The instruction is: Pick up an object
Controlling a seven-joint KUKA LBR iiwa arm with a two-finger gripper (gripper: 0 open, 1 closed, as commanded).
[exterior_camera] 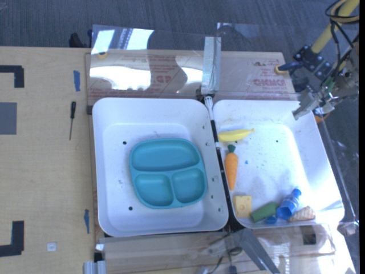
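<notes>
While the claw hangs beside the bin's rim, a carrot lies inside.

arm: dark metal fittings | yellow cable (black wires beside)

A teal tray lies in the left bin — a screwdriver rests on the bench, well left.

Smooth matt teal plastic tray lies in a glossy white plastic bin on a matt wooden bench.
</notes>
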